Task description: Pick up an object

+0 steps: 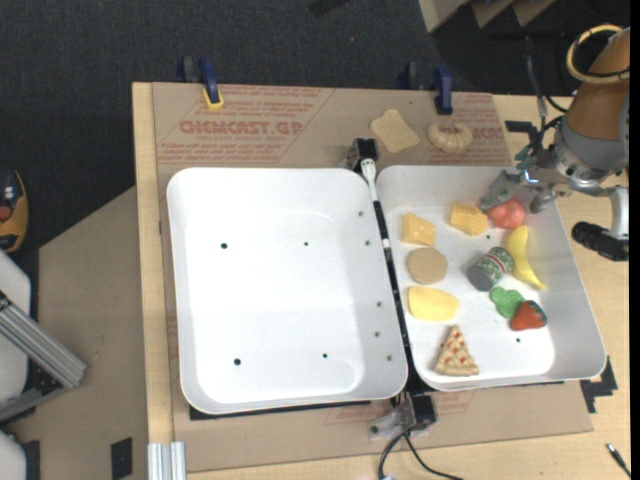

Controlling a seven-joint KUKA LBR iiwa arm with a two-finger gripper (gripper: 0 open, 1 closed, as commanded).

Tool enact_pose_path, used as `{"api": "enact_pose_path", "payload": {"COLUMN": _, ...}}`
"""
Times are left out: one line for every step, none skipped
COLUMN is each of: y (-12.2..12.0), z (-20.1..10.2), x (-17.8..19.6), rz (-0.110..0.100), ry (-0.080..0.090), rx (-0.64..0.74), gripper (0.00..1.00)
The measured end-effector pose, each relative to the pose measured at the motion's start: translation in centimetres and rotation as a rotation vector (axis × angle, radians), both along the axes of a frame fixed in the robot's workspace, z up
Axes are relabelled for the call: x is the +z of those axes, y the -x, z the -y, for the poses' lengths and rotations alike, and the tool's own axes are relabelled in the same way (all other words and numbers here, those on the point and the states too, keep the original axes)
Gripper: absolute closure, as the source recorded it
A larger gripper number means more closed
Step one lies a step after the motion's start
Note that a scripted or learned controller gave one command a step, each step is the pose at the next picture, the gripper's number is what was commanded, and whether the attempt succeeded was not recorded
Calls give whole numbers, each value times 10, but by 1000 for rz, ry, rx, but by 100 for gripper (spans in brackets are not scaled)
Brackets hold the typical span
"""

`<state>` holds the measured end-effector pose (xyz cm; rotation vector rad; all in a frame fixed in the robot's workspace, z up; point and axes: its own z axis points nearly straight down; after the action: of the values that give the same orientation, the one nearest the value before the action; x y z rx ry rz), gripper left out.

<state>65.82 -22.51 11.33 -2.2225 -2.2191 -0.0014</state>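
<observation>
Camera view: two shallow white bins are seen from above on a cardboard-covered bench.
Landmark: the right bin point(575, 353) is used as the reference for all places below.
Left bin point(270, 288): it is set just beside the right bin, their inner edges touching.
Arm point(600, 108): grey with an orange band, it is seen above the right bin's far right corner.
Gripper point(515, 193): it is lowered over the far right part of the right bin; whether it is released or clenched cannot be told.
Red object point(508, 214): it is placed just below the gripper; contact cannot be judged.
Banana point(522, 256): it is laid along the right side of the bin.
Cheese wedges: one point(468, 219) lies near the far wall, another point(418, 230) near the left wall.
Can point(490, 268): it is tipped at the bin's middle.
Round cookie point(427, 265): left of the can.
Yellow piece point(432, 303): nearer the front.
Pizza slice point(456, 354): at the front wall.
Strawberry point(528, 315): front right, beside a green item point(504, 299).
Outside the bin: a bread slice point(394, 131) and a ridged pastry point(450, 135) rest beyond its far wall.
</observation>
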Motion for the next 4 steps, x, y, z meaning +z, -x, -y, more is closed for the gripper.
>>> {"api": "enact_pose_path", "payload": {"y": -10, "z": -6, "x": -20, "rz": -2, "ry": -12, "rx": 4, "gripper": 0}}
{"api": "enact_pose_path", "payload": {"y": -11, "z": -5, "x": -12, "rz": 10, "ry": -2, "rx": 7, "gripper": 100}}
{"api": "enact_pose_path", "payload": {"y": -10, "z": -50, "x": 84, "rz": 9, "ry": 3, "rx": 6, "gripper": 100}}
{"api": "enact_pose_path", "payload": {"y": 23, "z": -108, "x": 146, "rz": 5, "ry": 0, "rx": 7, "gripper": 100}}
